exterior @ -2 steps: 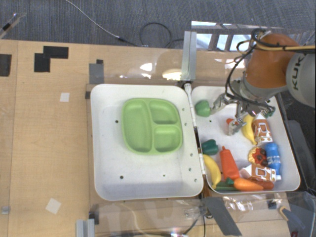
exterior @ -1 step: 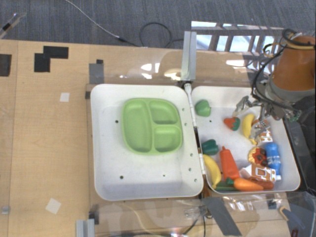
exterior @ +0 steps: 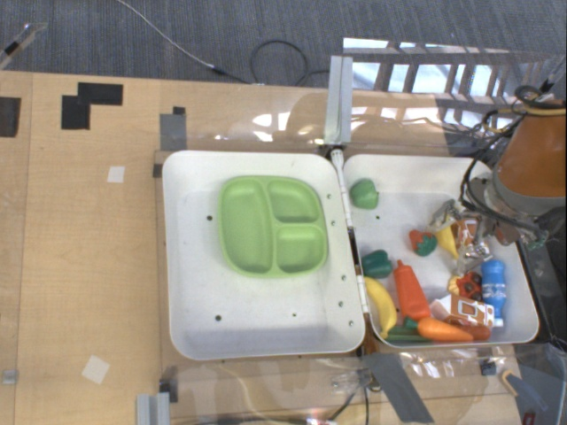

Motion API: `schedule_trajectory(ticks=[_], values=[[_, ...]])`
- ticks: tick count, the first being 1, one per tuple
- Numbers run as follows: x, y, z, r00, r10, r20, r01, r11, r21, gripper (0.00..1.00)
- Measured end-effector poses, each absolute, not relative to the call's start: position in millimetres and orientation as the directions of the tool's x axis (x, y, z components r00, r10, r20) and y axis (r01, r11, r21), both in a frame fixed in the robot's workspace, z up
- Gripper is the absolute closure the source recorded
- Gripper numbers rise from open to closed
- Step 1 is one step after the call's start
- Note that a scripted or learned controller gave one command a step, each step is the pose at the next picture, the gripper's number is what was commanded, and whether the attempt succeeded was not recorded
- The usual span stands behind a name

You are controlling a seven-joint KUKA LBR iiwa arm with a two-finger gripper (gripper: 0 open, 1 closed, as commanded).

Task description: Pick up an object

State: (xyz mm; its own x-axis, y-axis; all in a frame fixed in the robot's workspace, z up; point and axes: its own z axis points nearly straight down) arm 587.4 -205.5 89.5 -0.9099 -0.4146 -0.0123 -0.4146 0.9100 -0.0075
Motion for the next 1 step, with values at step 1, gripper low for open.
schedule_trajectory(ticks=[1], values=[[593.2, -144.7, 90.0, -0.88, -0.475, -0.014, -0.475, 0.88, -0.007, 0.0]])
